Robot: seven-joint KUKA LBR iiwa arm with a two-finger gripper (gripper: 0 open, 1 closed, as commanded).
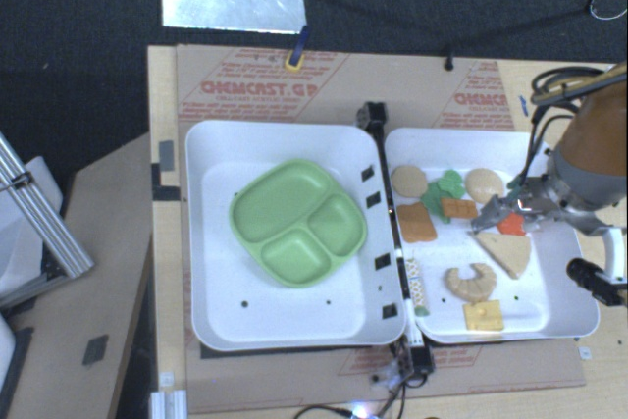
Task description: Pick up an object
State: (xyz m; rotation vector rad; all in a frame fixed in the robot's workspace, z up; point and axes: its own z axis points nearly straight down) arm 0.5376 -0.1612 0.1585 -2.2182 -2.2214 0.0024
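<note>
1. Your arm (pixel 597 147) comes in from the right, over the right bin's (pixel 559 304) far right side.
2. Orange band sits above the grey wrist, upper right of that bin.
3. Gripper (pixel 496 214) points left, low inside the bin, approx mid-bin.
4. Finger state: can't tell from this angle.

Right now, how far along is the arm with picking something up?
Done: the gripper has reached into the right bin, low among the toy food beside the red piece and tan wedge. In hand: nothing visibly gripped. Left: the grasp and lift; the green tray sits alone in the left bin.
</note>
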